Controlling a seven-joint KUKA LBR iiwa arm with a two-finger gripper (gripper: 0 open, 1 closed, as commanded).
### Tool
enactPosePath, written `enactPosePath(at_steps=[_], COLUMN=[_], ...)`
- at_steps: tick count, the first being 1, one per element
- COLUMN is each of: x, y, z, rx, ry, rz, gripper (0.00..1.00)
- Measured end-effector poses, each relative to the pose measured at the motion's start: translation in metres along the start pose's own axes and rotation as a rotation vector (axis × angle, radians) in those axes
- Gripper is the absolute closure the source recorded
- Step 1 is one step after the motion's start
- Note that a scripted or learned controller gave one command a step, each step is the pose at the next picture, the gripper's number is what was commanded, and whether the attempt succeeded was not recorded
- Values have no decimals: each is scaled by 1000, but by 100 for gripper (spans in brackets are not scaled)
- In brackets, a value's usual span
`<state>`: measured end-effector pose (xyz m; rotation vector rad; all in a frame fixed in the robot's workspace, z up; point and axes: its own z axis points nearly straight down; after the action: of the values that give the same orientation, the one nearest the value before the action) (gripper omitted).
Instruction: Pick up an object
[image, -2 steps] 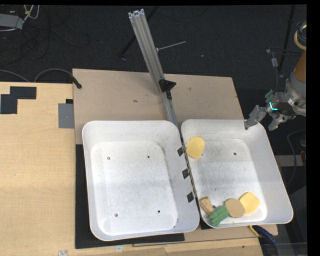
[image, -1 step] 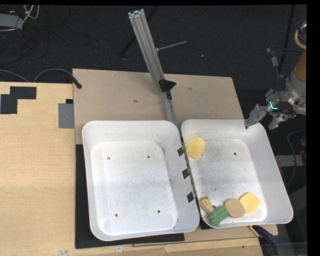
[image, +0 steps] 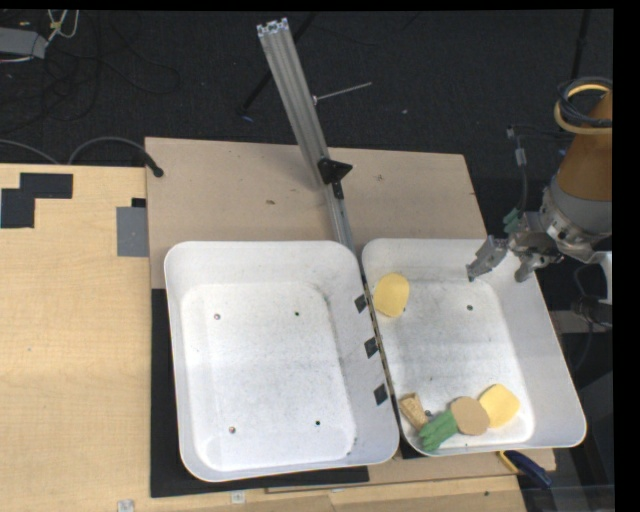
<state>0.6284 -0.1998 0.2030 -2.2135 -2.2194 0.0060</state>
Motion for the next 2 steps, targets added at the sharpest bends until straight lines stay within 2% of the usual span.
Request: enactPosePath(at_steps=[2], x=[-3], y=[5], z=[113], rx=[0], ry=[0], rz=[3], gripper=[0])
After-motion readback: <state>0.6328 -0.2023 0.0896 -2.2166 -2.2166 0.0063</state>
